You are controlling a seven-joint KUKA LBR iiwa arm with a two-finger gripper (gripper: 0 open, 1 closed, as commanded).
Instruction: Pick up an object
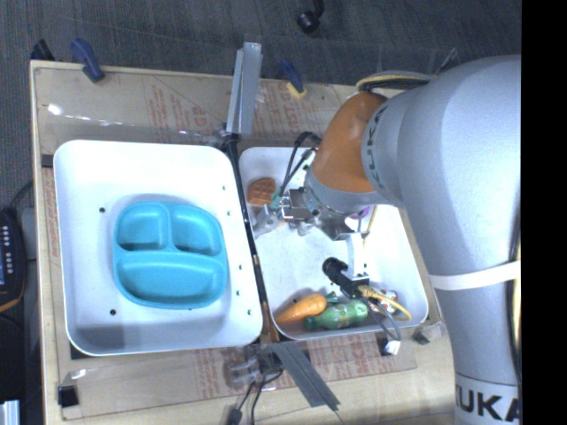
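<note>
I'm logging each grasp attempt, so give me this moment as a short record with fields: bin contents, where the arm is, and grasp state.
left bin: blue divided plate, lying flat in the middle
right bin: carrot and green bottle side by side along the view's lower edge; brown bun in the upper left corner
arm: reaches over the right bin
gripper: close beside the brown bun
grasp: cannot tell

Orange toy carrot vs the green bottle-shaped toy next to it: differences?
Shape: the orange toy carrot tapers toward its left end; the green bottle-shaped toy is about even in width. Pose: the carrot lies slanted, the green toy nearly level. Place: the carrot is nearer the other bin. Shared: both lie side by side at the near wall of the right white bin.
</note>
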